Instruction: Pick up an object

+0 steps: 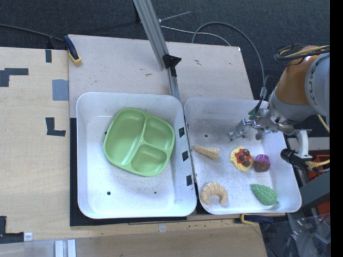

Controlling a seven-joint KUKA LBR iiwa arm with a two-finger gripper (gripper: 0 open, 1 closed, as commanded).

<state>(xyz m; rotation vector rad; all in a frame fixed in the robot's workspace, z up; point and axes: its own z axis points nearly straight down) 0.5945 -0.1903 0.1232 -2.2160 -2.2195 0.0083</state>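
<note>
Gripper [246,128] hangs over the upper part of your right bin [214,108], nothing between its fingers; whether they are spread or closed, you cannot tell. Below it lie a cone [207,152], tart [241,158], purple piece [261,163], croissant [214,193] and green piece [263,194]. Left bin [88,159] holds a green divided plate [140,142]. No readable writing.

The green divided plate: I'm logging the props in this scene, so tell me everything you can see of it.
The green divided plate is a light green, matte, plastic-looking dish with rounded corners and raised ridges that split it into three compartments, one large and two smaller. It lies face up, turned at an angle to the walls of the left bin, on that bin's floor toward its upper middle. Nothing is visible in its compartments, and only the bin floor touches it.
</note>
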